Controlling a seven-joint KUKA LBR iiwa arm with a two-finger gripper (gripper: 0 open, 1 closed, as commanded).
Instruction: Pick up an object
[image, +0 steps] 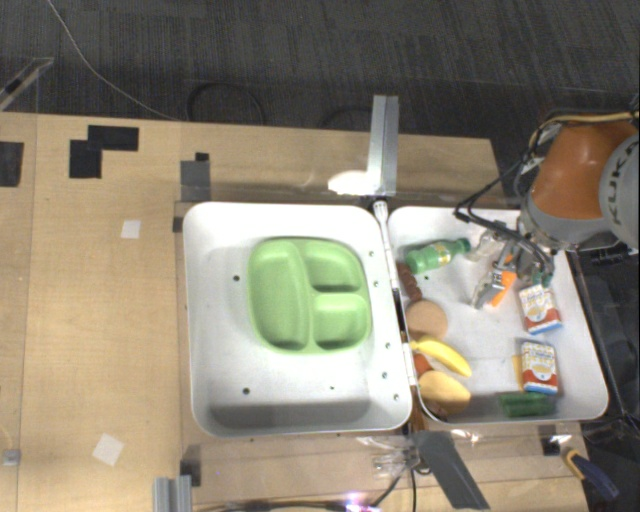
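Grey pincer (492, 292) hovered low in right bin (590, 395), jaws apparently apart, nothing grasped; pick not yet done.

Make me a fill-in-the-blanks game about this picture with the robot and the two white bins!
1. The green divided tray lies in the ____ bin.
2. The banana is the colour ____.
3. The gripper hangs over the ____ bin.
4. The green bottle is lying on its ____.

Missing words: left; yellow; right; side
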